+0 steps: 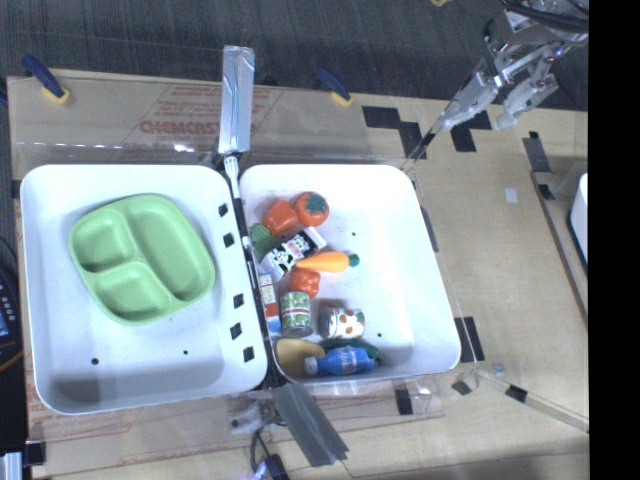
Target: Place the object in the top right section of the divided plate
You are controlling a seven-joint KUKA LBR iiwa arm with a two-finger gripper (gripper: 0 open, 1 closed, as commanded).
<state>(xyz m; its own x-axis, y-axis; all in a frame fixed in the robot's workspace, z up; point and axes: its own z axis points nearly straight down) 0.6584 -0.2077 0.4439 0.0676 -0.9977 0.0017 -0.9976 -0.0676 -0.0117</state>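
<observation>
Camera view, looking down: my claw hung at two o'clock, well outside both bins, over bare bench. Its fingers looked spread apart, with nothing between them. Green divided plate sat in the left bin, at nine o'clock. No object picked yet; candidates lay heaped in the right bin against its left wall: tomato, carrot, can, blue bottle. Risks, as I judged them: crowding could make my fingers clip a neighbour or close on two pieces; round pieces could slip; a drop could land in the wrong section.
</observation>
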